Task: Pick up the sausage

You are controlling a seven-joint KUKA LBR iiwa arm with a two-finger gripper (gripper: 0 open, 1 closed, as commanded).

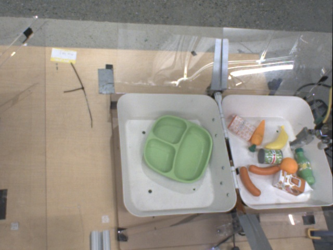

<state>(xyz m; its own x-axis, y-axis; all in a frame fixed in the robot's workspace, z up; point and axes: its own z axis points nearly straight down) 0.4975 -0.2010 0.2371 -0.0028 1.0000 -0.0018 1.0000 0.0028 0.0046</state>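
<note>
You see the arm entering at the right edge of the frame, just above mid-height. Its gripper (pixel 308 136) reaches leftward as a small grey metallic tip, with dark cabling behind it at the frame edge. The rest lies beyond the edge.

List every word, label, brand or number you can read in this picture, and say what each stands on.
No text can be read as words.
Yellow tag on the bench: faint marks, too small.
Can in the right bin: label with a red patch, blurred.
Pink packet: print blurred.
Orange and white carton: print blurred.
Green bottle: label blurred.
</note>
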